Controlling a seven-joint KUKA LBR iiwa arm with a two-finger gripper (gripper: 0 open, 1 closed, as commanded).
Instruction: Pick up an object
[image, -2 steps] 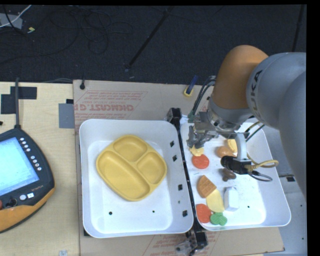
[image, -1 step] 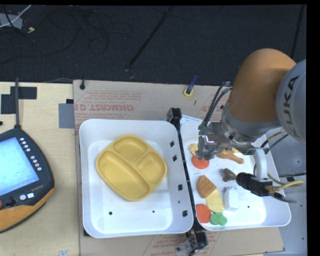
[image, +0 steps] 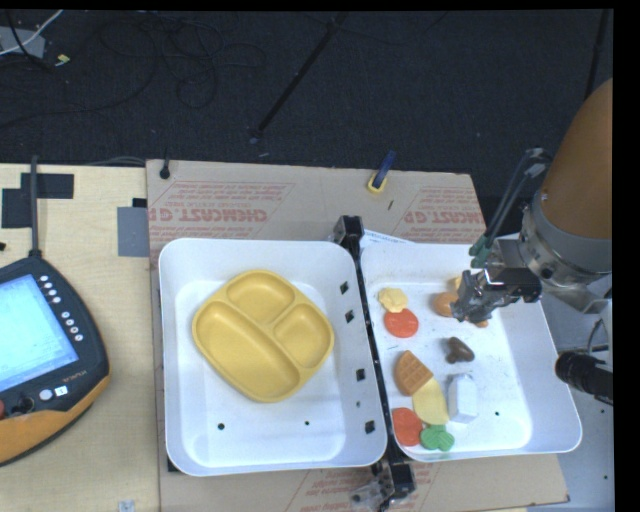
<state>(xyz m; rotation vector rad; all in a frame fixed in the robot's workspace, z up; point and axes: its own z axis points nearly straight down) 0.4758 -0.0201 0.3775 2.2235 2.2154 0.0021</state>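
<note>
Right bin (image: 545, 425), near rim: green piece (image: 437, 438), red piece (image: 405, 421), pale yellow wedge (image: 431, 403), white block (image: 465, 395) crowded together. Mid-floor: waffle piece (image: 411, 371), brown lump (image: 459, 349), with open floor alongside. Farther: red disc (image: 402, 323), yellow piece (image: 392, 299), orange piece (image: 444, 301) beside the gripper (image: 470, 305); cannot tell its grip.

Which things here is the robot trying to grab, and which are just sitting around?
For the job: the gripper, and the toy foods in the right bin, like the orange round piece, the waffle piece and the brown piece.

Just lying about: the yellow divided plate, the left bin, the tablet.
</note>
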